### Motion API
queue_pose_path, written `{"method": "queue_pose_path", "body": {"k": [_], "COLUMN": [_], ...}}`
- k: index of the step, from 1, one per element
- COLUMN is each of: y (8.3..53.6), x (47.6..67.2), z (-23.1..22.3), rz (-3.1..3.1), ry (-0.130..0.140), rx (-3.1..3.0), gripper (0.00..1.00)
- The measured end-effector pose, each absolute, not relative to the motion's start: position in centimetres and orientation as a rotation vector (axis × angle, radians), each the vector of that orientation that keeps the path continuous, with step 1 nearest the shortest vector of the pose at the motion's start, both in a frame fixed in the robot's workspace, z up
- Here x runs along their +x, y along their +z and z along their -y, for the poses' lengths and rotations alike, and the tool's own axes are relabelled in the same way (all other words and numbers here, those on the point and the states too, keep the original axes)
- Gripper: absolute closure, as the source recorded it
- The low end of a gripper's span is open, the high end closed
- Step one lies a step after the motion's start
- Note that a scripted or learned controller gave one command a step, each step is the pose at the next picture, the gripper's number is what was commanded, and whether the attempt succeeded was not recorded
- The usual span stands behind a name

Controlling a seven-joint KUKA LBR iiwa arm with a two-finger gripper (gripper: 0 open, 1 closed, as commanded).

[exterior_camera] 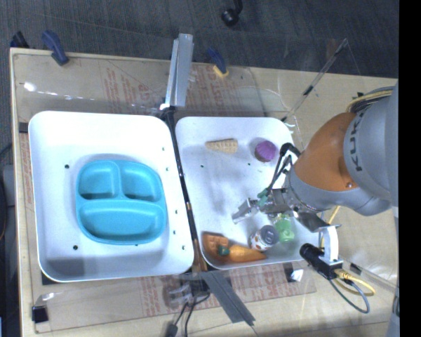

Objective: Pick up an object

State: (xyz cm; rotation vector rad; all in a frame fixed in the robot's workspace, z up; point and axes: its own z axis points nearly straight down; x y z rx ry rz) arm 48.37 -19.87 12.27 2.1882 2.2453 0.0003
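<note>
1. The wooden surface (91, 83) carries 2 shallow white bins side by side, the left bin (49, 188) and the right bin (196, 188), with a grey metal bar (178, 69) standing at the seam between them along the far edge.
2. A light blue plastic tray with 3 compartments (121, 201) lies flat in the middle of the left bin.
3. The grey arm with its orange band (323, 163) reaches in from the right and hangs over the right half of the right bin.
4. The tool (249, 208) sits low over the bin floor, pointing toward the bin's centre; its metal fingers appear slightly parted and nothing can be seen between them.
5. A tan ridged cone-shaped piece (222, 145) lies on its side near the far edge of the right bin.
6. A small purple round object (265, 149) rests just to the right of the cone, close to the arm's black cabling.
7. An orange carrot-shaped toy with a dark green end (231, 248) lies along the near edge of the right bin.
8. A small silver can with a red patch (264, 238) sits just right of the carrot, below the tool.
9. A pale green object (285, 229) lies beside the can, partly hidden under the wrist.
10. 2 blue clamps (56, 46) grip the far edge of the surface.
</note>
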Motion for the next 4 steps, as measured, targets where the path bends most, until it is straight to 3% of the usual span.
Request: {"method": "queue_pose_path", "body": {"k": [1,2,3,4], "y": [10.0,11.0,11.0,12.0], "x": [47.8,48.0,48.0,48.1], "z": [20.9,20.9,20.9,20.9], "rz": [-2.233,-2.236,-2.236,-2.24], "ry": [0.0,0.001,0.001,0.002], "rx": [2.211,2.206,2.206,2.201], "gripper": [0.0,1.0,0.0,1.0]}}
